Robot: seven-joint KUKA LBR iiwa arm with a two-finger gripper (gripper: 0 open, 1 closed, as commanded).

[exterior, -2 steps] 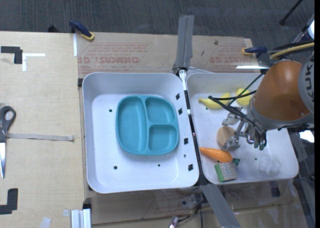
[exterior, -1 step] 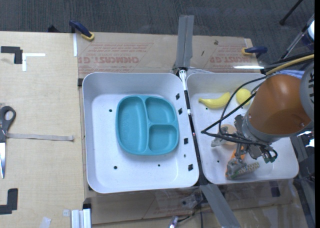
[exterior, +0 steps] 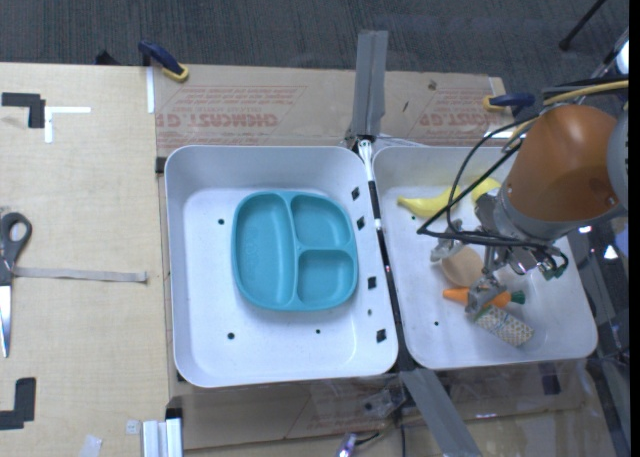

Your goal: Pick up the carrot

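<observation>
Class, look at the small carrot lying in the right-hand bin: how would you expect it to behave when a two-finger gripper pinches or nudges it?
The carrot looks slim and tapered, so it would probably roll or pivot if nudged. It seems small, so likely light. The gripper sits right by it, with a tan object close alongside, so a slip might bump that.

Orange carrot (exterior: 457,295), teal plate (exterior: 295,250)

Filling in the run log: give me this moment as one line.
arm: over right bin | gripper: down at carrot | grasp: not confirmed | nearby: banana, sponge | left bin: teal tray
</observation>
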